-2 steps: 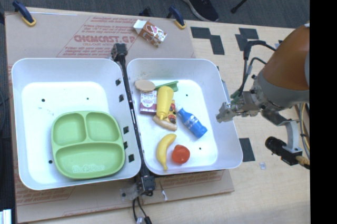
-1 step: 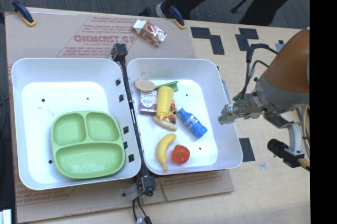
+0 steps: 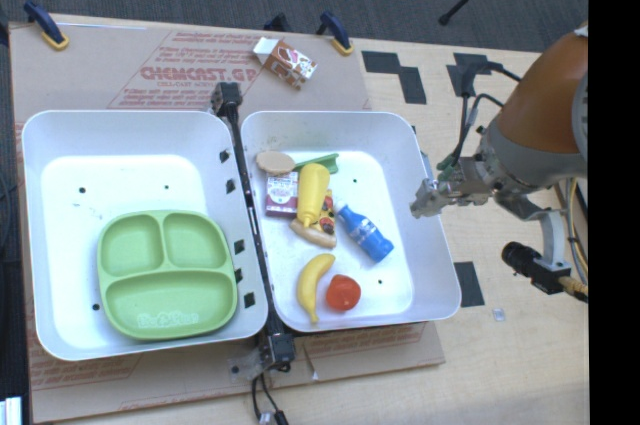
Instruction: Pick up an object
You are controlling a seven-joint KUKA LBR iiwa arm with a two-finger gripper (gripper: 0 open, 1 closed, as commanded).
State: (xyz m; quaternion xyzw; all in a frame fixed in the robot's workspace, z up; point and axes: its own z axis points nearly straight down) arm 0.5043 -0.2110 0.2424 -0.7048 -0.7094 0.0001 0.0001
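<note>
Gripper sits at the right rim of the right bin, about level with the bin's middle, low over the rim edge; nothing visible between its tips. Whether the tips are apart or together: cannot tell, the claw end is small and blurred against the white wall. Arm reaches in from the right, orange band above the wrist. Judged step: approach, no object picked yet, claw still outside the cluster of items. Nearest candidate is the blue bottle, lying tilted on the bin floor, left of the claw and slightly lower in view, near but apart from it. Beyond it, further left: yellow bottle lying over a maroon packet, with a hot dog toy just below them. Toward the bin's front: banana with a tomato just beside it. A tan disc lies near the bin's left wall. Left bin holds a green divided plate. Next move, as judged: translate left over the bin interior, centre above the blue bottle, align across its narrow body, descend. Risk: bottle is round and tilted, may roll from the tips.
</note>
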